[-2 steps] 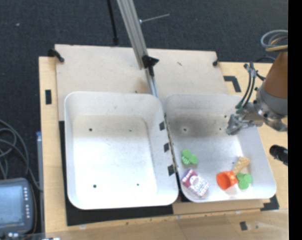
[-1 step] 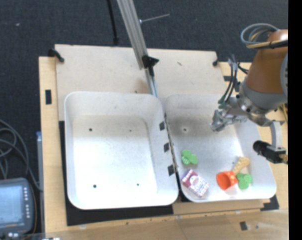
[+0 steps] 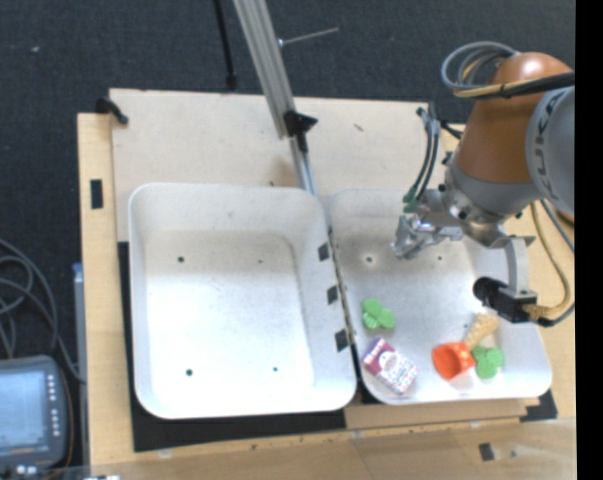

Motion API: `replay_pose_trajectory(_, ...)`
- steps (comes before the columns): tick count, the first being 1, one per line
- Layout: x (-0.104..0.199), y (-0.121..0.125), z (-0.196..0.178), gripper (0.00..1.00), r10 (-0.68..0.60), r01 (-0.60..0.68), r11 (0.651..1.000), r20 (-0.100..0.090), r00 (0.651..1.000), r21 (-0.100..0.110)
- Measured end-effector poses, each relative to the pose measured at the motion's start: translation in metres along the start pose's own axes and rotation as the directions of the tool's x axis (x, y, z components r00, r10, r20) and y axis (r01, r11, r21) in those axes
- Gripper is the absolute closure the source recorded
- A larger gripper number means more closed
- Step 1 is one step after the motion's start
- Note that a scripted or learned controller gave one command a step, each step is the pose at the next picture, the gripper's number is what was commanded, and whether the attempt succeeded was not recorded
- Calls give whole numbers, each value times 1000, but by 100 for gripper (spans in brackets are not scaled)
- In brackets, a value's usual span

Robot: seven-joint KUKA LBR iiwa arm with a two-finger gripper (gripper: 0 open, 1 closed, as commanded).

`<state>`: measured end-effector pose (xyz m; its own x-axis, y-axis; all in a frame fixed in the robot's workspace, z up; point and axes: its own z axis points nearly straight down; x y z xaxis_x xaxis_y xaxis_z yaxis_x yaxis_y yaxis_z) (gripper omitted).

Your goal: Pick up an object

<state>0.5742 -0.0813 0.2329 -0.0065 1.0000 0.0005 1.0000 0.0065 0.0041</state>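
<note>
The right bin [image 3: 421, 288] holds a green toy [image 3: 378, 316], a pink and white packet [image 3: 390, 367], an orange toy [image 3: 451, 360], a tan piece [image 3: 481, 328] and a second green piece [image 3: 489, 362], all near its front. My gripper [image 3: 413, 238] hangs over the back half of that bin, well behind and above these objects. Nothing shows between its fingers, and their spacing is too small to read.
The left bin [image 3: 231, 298] lies beside the right one, with a row of clips along the shared edge. A slanted metal pole [image 3: 271, 68] rises from behind the bins. A black camera piece [image 3: 506, 298] juts from the arm over the right bin.
</note>
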Motion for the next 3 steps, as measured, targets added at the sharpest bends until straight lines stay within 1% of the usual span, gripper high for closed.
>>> replay_pose_trajectory(3,155,38,-26,100,-1,1,1000,-1,1000,2)
